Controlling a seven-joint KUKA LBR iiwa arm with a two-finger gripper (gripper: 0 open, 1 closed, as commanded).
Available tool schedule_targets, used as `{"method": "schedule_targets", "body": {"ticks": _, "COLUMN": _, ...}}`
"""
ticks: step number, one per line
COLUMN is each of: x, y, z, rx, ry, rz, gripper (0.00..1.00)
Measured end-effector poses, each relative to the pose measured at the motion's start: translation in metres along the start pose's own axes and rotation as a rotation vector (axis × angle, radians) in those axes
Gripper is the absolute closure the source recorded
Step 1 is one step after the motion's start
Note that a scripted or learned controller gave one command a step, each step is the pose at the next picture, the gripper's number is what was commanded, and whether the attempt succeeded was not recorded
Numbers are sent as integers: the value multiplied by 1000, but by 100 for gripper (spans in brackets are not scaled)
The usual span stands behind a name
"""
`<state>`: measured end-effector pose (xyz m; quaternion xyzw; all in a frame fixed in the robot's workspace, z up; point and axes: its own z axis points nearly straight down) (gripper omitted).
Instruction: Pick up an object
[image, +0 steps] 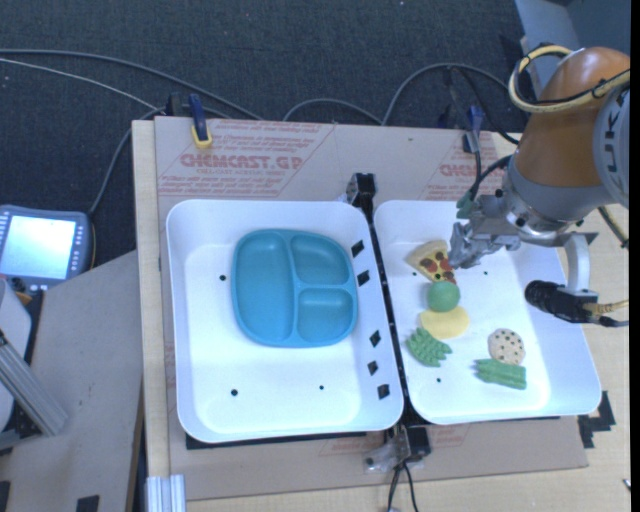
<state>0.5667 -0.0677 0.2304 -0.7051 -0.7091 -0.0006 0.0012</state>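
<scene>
Bins, shallow and white: two, side by side on a brown board surface (250, 150), meeting along a central seam with black clips.

Contents of the left bin (200, 390): one item.
- Blue plastic plate with three compartments (295, 288), one. It lies flat in the middle of the bin, and nothing lies in its compartments.

Contents of the right bin (555, 350): six small toy foods, one of each, all in its left and lower part.
- Yellow pizza-slice wedge with red spots (430, 262), nearest the seam at the top of the group.
- Round green ball (443, 296), just below the wedge.
- Pale yellow rounded piece (444, 323), touching the ball from below.
- Ridged green leafy piece (428, 348), just below and left of the yellow piece.
- Tan round cookie with dark chips (506, 346), to the right of the yellow piece and apart from it.
- Long green bean pod (501, 374), just below the cookie.

Gripper (464, 250): one, on the grey and orange arm (565, 140) reaching in from the right. It is lowered over the right bin with its tip just beside the wedge's right edge. Its opening cannot be told from this angle, nor whether it touches the wedge. Nothing is seen held in it, and all six pickable toys rest on the bin floor.
</scene>
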Motion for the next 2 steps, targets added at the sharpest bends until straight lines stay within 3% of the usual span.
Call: {"method": "schedule_targets", "body": {"ticks": 2, "x": 114, "y": 38, "z": -10, "rx": -4, "ry": 0, "rz": -1, "gripper": 100}}
